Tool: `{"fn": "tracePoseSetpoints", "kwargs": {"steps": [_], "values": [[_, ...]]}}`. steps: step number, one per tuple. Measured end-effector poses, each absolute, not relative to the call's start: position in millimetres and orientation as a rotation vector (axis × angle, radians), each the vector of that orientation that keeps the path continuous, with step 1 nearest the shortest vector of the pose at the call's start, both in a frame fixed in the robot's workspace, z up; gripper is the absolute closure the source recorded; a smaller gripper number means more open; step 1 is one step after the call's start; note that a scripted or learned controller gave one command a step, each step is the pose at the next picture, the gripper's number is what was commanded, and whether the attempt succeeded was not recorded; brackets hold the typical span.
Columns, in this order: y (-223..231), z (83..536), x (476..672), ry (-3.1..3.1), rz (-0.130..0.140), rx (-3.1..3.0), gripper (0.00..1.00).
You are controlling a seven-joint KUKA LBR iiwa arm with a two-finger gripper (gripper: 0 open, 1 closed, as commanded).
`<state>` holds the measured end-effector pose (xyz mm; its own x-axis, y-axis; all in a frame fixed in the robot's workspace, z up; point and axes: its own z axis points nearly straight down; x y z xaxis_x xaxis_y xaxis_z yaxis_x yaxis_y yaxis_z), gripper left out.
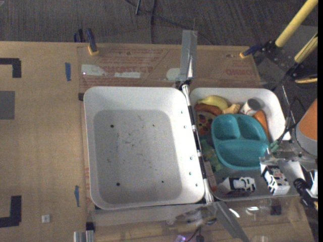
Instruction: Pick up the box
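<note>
While the hand [275, 160] hangs over the right bin [275, 97], finger state unclear, it should centre on the box [275, 179] before descending.

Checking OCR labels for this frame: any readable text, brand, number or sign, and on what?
None can be read with certainty.
Cardboard sheet behind the bins: faint reddish print, too blurred to read.
Box in the right bin: black-and-white graphic, no legible letters.
Second box by the pincer: same pattern, unreadable.
</note>
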<state>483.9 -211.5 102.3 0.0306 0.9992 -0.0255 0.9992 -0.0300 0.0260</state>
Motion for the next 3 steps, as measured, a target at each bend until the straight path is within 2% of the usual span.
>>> {"fn": "tracePoseSetpoints", "kwargs": {"steps": [1,2,3], "values": [[-207,100,483.3,2.177,0.0,2.229,0.0],[-207,100,483.3,2.177,0.0,2.229,0.0],[-202,90,495.3,1.937,0.013,2.469,0.0]]}}
